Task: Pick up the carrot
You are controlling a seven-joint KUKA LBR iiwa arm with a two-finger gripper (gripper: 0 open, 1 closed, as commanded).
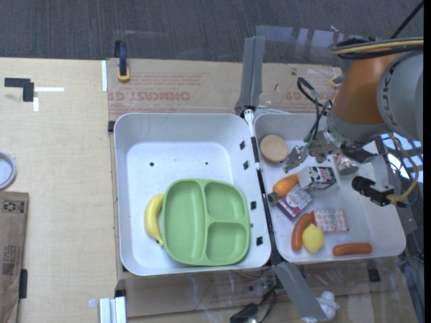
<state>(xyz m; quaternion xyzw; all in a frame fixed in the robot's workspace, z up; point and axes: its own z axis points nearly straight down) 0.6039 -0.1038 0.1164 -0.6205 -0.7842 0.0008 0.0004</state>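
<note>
Orange and short, the carrot (pixel 285 185) lay in the right bin (pixel 390 247) with its long axis on a slant: the green stem end pointed down and to the left, toward the divider between the bins, and the blunt orange end pointed up and to the right, toward the gripper (pixel 296 157). Its skin looked smooth and glossy, like a toy, with a small dark green tuft at the lower tip.

The gripper's metal fingers hung just above and to the right of the carrot's upper end, close to it but with nothing seen between them. Whether they were spread or closed could not be told at this slant.

Just left of the fingers and above them sat a round tan bun (pixel 273 148). To their right lay a small black-and-white carton (pixel 322 176), and below it, touching the carrot's lower side, a purple packet (pixel 293 202). Farther below the fingers were a red sausage (pixel 300 230), a yellow lemon (pixel 312 238), a pink patterned packet (pixel 330 220) and a second sausage (pixel 351 249) near the front wall.

Well to the left, the left bin (pixel 135 153) held a green divided plate (pixel 205 222) with a banana (pixel 153 218) tucked against its left edge.
</note>
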